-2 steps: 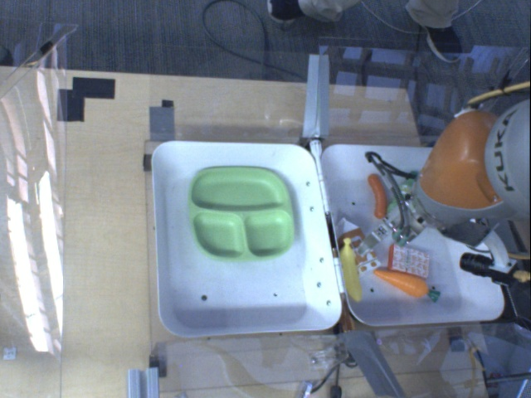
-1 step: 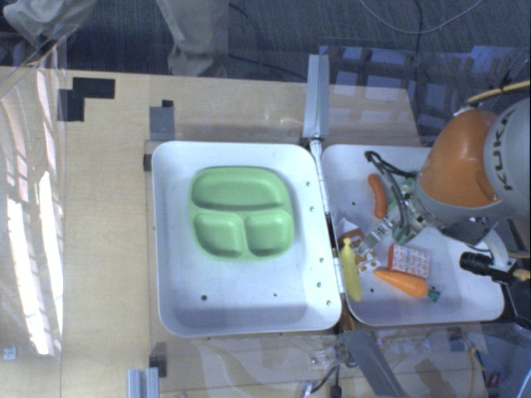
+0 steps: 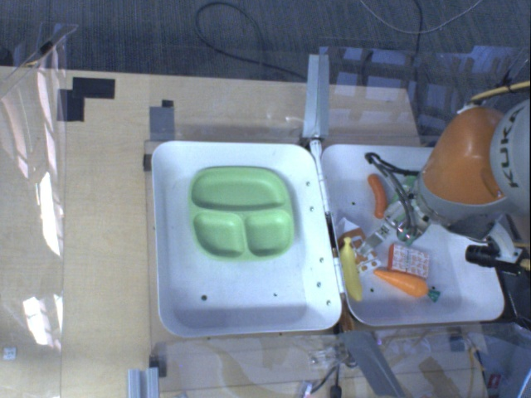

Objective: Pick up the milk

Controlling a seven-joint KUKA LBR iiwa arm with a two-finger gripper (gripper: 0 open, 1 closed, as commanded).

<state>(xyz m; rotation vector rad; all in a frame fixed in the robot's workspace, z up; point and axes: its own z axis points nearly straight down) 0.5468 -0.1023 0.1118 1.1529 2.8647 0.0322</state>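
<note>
I am looking at the milk (image 3: pixel 410 260), a small carton with a red-and-white pattern, lying flat in the right bin (image 3: pixel 473 305) toward its 6 o'clock side. I am judging it light and fairly stiff but crushable, so I am thinking of a grip across its narrow sides, not its broad face. The gripper (image 3: pixel 388 232) is hanging just off the carton's 10 o'clock corner; I cannot tell how the jaws are set, and I am seeing nothing between them. A carrot (image 3: pixel 401 283) is lying just beside the carton at its 6 o'clock, a yellow bottle (image 3: pixel 350 268) is resting against the bin's 9 o'clock wall, and a sausage (image 3: pixel 378 195) is lying near 12 o'clock. The left bin (image 3: pixel 174 305) is holding a green divided tray (image 3: pixel 242 211). Both bins are sitting on the counter (image 3: pixel 91 264).
</note>
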